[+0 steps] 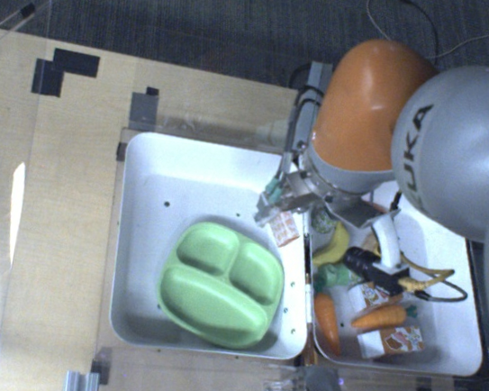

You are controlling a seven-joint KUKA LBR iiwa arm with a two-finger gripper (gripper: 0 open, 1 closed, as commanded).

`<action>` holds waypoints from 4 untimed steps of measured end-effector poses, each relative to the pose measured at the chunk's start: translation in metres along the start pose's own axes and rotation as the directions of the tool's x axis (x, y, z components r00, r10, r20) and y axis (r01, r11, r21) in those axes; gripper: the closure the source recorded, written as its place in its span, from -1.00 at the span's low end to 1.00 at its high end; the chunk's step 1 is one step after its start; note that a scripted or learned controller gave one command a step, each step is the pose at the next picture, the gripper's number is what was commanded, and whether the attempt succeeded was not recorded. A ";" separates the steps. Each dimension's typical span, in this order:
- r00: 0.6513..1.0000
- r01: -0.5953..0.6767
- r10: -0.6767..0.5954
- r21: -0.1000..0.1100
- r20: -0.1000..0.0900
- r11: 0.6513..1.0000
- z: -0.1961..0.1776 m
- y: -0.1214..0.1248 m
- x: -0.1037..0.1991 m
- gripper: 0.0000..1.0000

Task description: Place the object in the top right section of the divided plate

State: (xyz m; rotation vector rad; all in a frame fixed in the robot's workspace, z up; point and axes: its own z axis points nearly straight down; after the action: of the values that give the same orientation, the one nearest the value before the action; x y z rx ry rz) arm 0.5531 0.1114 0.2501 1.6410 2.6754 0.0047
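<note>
A green divided plate [176,296] lies in the left white bin [145,221], toward its front right. It has two small sections at the back and one long section at the front. Its top right section [256,274] holds nothing. My gripper [279,212] hangs over the left bin's right side, just behind the plate's back right corner. It is shut on a small white packet with red print [286,231], which sticks out tilted below the fingers. The arm's orange band and grey body hide the back of the right bin.
The right bin [466,360] holds a carrot [326,323] by the divider, a second carrot [378,317], a printed packet [392,341], a yellow item [338,245], a green item [335,276] and a white item [387,239]. The bins' shared wall [306,286] runs just right of the plate.
</note>
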 end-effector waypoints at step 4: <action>0.898 0.440 -0.440 -0.001 0.000 0.898 0.054 -0.048 -0.025 -1.00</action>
State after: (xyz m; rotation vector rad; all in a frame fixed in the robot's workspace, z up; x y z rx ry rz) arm 0.5221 0.0673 0.1956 0.9934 2.9761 0.0054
